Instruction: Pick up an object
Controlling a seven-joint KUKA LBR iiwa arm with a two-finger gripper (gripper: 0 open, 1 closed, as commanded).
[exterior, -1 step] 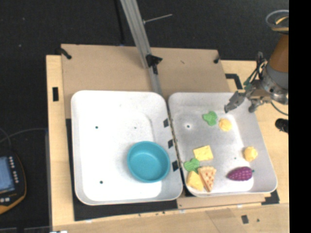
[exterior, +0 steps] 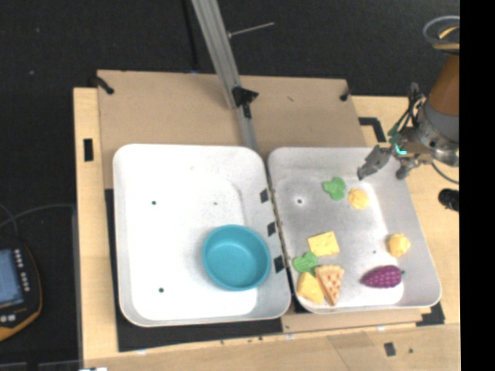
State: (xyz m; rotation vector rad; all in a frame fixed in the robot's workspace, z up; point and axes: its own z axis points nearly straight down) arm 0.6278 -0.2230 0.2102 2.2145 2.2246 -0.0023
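Both white bins, the left bin and the right bin, looked like smooth, hard plastic with a soft shine. The blue bowl looked like smooth, matt plastic. The bench under them looked like flat, dull board, and the purple grapes looked bumpy.

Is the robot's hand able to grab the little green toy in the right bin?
Probably yes. The hand hovers open at the right white bin's far edge, and the small green toy lies just below, apart from the round yellow piece, uncovered.
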